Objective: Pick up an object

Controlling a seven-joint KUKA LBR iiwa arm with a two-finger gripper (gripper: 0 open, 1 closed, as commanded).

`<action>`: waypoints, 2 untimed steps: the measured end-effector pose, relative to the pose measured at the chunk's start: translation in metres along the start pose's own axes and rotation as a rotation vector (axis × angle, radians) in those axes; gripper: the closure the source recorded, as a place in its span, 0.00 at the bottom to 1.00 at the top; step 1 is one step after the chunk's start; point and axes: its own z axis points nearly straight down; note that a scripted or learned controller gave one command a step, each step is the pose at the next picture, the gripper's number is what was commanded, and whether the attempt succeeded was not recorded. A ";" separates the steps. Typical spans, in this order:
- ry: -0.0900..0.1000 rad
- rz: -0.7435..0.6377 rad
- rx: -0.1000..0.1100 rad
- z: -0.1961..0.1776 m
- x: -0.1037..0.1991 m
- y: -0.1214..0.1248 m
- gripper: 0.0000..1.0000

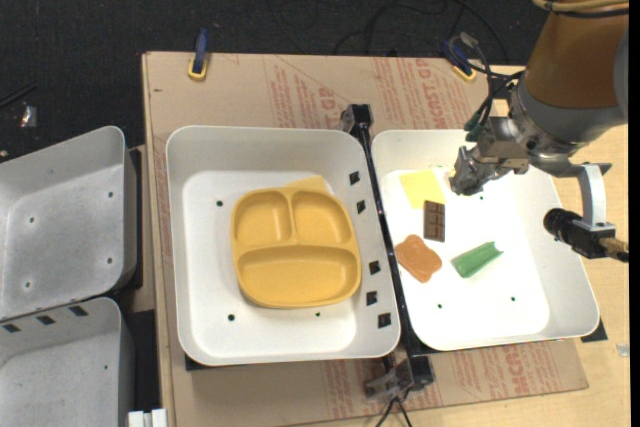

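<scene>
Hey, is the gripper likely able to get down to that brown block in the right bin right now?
Probably yes. The gripper hovers just up-right of the brown block, which lies flat with nothing on top.

Printed text found on one item only: the brown cardboard sheet (pixel 300 80) under the two white bins. Red lettering, several patches. Upper centre patch, approx. behind the left bin (pixel 190 245): characters too small and rotated, not legible. Upper right patch, nr the blue-and-yellow clamp (pixel 462 55): reads upside down, not legible with certainty. Lower right patch, below the right bin (pixel 575 320): partly cut off by the bin rim, not legible. No readable labels, brands or nos. on bins, tray or objects.
</scene>
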 end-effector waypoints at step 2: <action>0.000 0.002 0.001 0.046 0.091 -0.035 1.00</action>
